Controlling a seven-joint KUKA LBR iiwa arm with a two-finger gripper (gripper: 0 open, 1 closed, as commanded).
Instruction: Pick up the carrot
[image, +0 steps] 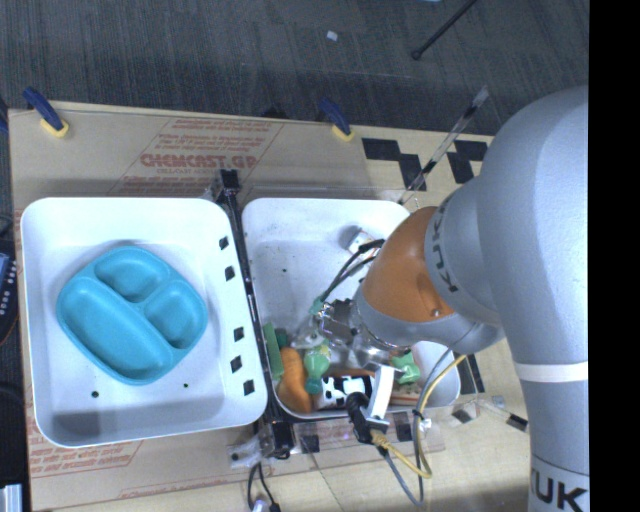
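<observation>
1. The carrot (293, 374) lay in the lower left corner of the right bin (300, 225), close to the wall that divided the two bins, at the lower middle of the frame. It rested among a small heap of things, with green pieces (318, 358) just beside it and a black-and-white item (345, 388) just to its right.

2. The end effector (352, 345) hung low over that same heap, to the right of the carrot and near it. The wrist, the cables and the orange band hid its tips, so I cannot tell how far it was spread or whether it had hold of anything.

3. Nothing orange showed lifted clear of the bin floor; the carrot seemed to lie where it rested, so I judged the pick not yet done.

4. What seemed reached: the arm (520, 240) was down in the correct bin and close to the target.

5. What seemed left: closing on the carrot itself, not its neighbours, and raising it free of the clutter.

6. The left bin (40, 330) held a blue tray (130, 312), well apart from the action.
</observation>
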